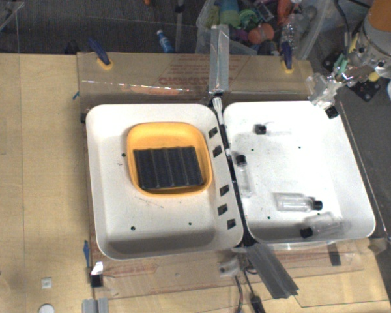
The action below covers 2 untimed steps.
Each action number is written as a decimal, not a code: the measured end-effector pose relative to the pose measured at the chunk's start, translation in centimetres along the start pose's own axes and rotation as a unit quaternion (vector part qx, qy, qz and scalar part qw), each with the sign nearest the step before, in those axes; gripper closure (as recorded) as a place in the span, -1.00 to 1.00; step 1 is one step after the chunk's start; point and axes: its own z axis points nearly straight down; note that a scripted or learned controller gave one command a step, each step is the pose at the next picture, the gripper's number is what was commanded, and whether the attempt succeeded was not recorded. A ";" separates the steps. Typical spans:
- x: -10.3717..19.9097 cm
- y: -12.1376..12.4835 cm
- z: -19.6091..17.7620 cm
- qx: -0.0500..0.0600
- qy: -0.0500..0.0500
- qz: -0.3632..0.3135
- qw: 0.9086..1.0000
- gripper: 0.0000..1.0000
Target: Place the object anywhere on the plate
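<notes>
The 2 shallow white bins sit side by side. The left white bin (104, 175) holds a square orange plate (168, 134) with a dark ribbed block (167, 168) on it. A small clear plastic bottle with a black cap (298, 204) lies near the right white bin's (293, 155) near edge. The grey gripper (329, 90) hangs over that bin's far right corner, holding nothing.
</notes>
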 end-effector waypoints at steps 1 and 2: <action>-3.5 -1.3 -4.4 -0.001 -0.001 -0.112 0.994 1.00; -4.7 -1.7 -8.6 -0.001 -0.001 -0.225 0.974 1.00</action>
